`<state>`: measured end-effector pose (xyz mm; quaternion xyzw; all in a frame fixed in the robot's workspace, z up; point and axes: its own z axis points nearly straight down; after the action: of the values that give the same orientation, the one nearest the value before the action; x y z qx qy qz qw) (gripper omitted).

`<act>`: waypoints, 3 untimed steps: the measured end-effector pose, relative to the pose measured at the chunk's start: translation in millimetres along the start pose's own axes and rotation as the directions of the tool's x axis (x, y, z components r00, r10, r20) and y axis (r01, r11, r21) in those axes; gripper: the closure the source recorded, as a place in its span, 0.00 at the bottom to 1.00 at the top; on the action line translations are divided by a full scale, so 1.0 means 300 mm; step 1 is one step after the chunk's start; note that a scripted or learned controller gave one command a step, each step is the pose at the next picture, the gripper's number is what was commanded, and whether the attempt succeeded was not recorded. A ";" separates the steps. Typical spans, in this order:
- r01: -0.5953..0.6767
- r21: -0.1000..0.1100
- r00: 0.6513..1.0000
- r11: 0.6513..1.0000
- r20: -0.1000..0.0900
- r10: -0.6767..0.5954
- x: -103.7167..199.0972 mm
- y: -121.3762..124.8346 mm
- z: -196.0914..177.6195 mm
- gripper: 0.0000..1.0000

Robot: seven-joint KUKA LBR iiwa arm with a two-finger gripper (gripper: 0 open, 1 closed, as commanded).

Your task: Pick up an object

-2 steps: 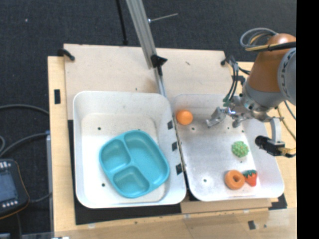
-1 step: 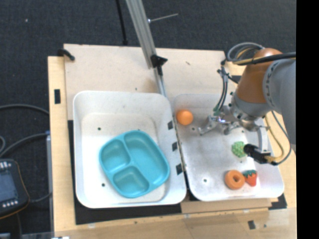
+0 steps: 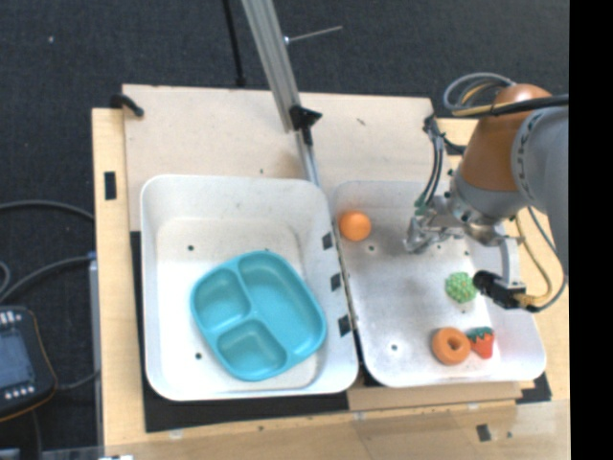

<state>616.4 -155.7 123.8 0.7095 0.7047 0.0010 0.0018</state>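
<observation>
My gripper (image 3: pixel 419 239) hangs low over the right bin (image 3: pixel 402 295), near its upper middle, under the grey arm with the orange band. An orange ball (image 3: pixel 355 226) lies to the gripper's left, near the bin's upper left corner. A green bumpy object (image 3: pixel 461 287) sits below and to the right of the gripper. An orange ring (image 3: pixel 449 346) and a small red piece with a green top (image 3: pixel 483 342) rest near the bin's lower right. Nothing shows between the fingers.
The left bin (image 3: pixel 168 218) holds a teal divided plate (image 3: pixel 257 313). A slanted metal pole (image 3: pixel 273 51) rises behind the bins. Cables loop off the wrist at the right. A black device (image 3: pixel 19 357) sits off the bench's left.
</observation>
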 end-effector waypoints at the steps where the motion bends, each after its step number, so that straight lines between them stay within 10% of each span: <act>1: 0.004 -0.001 1.000 1.000 0.000 -0.004 0.000 0.000 -0.146 1.00; 3: 0.008 -0.004 1.000 1.000 0.002 -0.008 -0.023 -0.018 -0.527 1.00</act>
<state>610.2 -162.3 282.0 0.7065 0.7077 0.0018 0.0038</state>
